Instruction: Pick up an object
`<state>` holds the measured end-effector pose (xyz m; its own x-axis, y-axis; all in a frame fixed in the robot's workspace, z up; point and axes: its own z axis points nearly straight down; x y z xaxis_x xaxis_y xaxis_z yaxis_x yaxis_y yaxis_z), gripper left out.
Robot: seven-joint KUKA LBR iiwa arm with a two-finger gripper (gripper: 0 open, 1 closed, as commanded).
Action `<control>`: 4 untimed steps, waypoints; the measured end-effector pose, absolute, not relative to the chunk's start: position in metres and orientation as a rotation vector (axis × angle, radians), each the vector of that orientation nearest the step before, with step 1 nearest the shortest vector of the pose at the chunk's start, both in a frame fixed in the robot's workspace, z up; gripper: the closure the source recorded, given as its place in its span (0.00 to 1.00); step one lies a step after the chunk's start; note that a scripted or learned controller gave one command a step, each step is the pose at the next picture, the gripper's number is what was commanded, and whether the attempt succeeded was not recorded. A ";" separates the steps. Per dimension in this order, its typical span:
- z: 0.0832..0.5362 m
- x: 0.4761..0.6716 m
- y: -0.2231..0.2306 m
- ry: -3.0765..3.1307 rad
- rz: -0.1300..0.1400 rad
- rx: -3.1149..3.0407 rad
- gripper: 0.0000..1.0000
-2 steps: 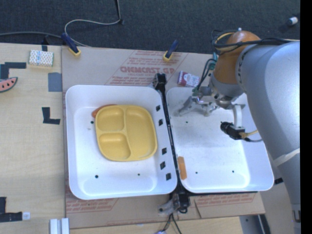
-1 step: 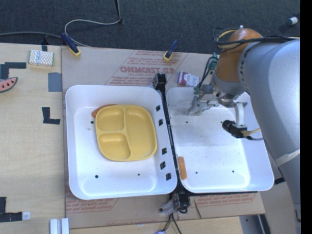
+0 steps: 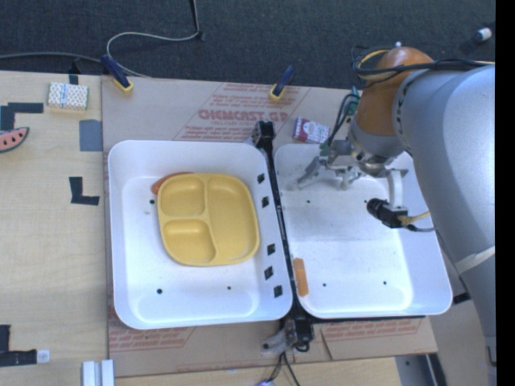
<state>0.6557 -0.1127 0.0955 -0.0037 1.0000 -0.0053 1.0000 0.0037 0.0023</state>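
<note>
1. The counter [image 3: 48, 215] is light wood, with a sheet of cardboard [image 3: 217, 115] laid over it and dark carpet [image 3: 265, 14] beyond the far edge.
2. At the far left of the counter lie a small patterned block [image 3: 67, 96], a watermelon-slice shape [image 3: 12, 139] and several pieces of dark tape [image 3: 91, 134].
3. Two blue-and-yellow clamps [image 3: 117, 72] grip the cardboard's far edge; a black cable [image 3: 153, 37] runs across the carpet near the left clamp.
4. The left bin [image 3: 133, 296] holds a yellow divided plate [image 3: 208, 218] with three compartments. An orange-red item [image 3: 161, 183] shows at the plate's upper left edge, mostly hidden beneath it.
5. A black clip strip [image 3: 270, 207] joins the two bins along their shared wall.
6. A small orange piece [image 3: 300, 276] lies in the right bin [image 3: 378, 296], just beside the dividing wall, near the front.
7. A small printed packet [image 3: 310, 129] lies on the cardboard behind the right bin.
8. The tool [image 3: 322, 170] sits over the far part of the right bin, well apart from the orange piece. Its fingers point left; whether they are wide or narrow cannot be told, and no item is visible between them.
9. The grey arm [image 3: 459, 159] enters from the right, with its orange band [image 3: 386, 95] above the wrist.
</note>
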 end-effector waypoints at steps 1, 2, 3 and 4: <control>0.086 0.623 -0.100 2.219 -0.001 2.218 0.00; 0.095 0.624 -0.100 2.219 -0.002 2.217 1.00; 0.105 0.623 -0.099 2.222 -0.002 2.218 1.00; 0.113 0.623 -0.099 2.224 -0.003 2.218 1.00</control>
<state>0.6230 -0.0987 0.1135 -0.0028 1.0000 -0.0019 1.0000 0.0028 -0.0004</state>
